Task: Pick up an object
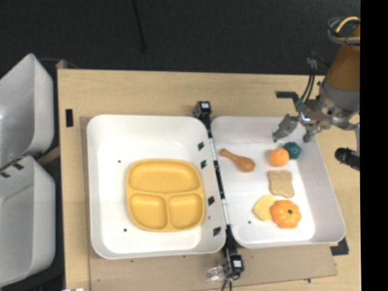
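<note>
Near edge of bench: two shallow white bins are seen side by side, joined along a black-clipped seam. In the left bin a yellow divided plate is set roughly in the middle, three compartments, two small ones toward the near side, one long one toward the far side.

In the right bin, nearest the near-right corner, an orange pumpkin-shaped toy is found, touching a pale yellow piece on its left; just behind these a tan bread-like slice lies flat; further back, toward the bin's left side by the seam, a brown drumstick-shaped toy lies at a slant, thin end toward the seam; to its right an orange ball is seen, w/ a small dark green item touching it on the far-right side.

Above the far-right part of the right bin the tool is seen, fingers spread apart, nothing between them; it is just behind the green item and orange ball, apart from both. The arm, w/ orange band, enters over the bench's right edge. No object is held; all lie in the bin.
</note>
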Controlling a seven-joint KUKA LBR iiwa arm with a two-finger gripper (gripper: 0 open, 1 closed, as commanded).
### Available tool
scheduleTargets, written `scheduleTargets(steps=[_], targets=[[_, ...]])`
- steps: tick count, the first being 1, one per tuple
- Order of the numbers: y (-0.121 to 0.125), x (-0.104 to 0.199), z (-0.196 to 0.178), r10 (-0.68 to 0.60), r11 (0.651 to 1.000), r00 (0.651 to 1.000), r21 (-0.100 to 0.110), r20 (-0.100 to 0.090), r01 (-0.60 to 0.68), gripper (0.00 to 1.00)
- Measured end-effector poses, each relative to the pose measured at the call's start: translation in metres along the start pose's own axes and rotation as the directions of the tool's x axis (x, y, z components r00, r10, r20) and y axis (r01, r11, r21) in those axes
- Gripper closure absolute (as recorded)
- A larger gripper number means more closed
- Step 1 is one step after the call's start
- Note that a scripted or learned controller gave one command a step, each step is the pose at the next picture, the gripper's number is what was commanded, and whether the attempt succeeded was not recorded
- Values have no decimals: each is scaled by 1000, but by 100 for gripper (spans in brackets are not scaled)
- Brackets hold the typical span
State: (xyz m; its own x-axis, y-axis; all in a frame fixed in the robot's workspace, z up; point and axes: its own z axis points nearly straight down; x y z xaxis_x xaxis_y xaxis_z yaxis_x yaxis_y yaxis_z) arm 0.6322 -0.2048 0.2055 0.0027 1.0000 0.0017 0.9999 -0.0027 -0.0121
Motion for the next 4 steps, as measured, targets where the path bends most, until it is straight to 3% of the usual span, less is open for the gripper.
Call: scheduleTargets(steps=[1, 3, 4], targets=[[3, 1, -9, -4, 1000, 1000, -14, 3, 4, 0], [-2, 8, 96, -3, 1000, 1000, -13, -3, 3, 0], [-2, 6, 84, -2, 1000, 1000, -16, 2, 2, 100]])
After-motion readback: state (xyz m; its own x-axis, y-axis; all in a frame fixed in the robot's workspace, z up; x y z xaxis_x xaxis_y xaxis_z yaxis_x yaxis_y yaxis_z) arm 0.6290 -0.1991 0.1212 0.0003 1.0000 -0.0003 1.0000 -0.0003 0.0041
